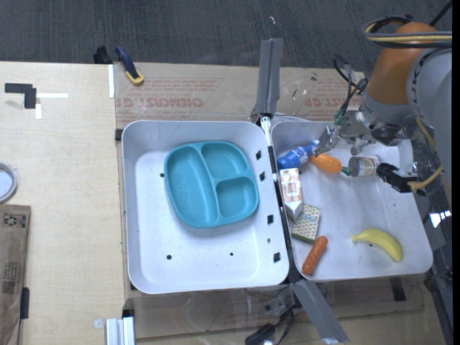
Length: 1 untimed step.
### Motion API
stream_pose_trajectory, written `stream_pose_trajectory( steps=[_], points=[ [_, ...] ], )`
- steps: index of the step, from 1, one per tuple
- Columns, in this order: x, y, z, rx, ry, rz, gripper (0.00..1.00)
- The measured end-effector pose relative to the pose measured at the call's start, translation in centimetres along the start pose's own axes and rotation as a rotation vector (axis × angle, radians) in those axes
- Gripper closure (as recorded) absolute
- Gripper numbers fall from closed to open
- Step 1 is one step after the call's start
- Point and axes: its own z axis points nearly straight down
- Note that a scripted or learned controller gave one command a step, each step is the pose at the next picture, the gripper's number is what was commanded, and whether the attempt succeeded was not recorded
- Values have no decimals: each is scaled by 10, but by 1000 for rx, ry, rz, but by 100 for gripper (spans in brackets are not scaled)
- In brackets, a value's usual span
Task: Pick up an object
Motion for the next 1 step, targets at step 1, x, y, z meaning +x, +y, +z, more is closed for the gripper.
stream_pose_trajectory(
  steps=[1],
  points=[
    [-18, -8, 31, 4, 2, -39, 0]
  ],
)
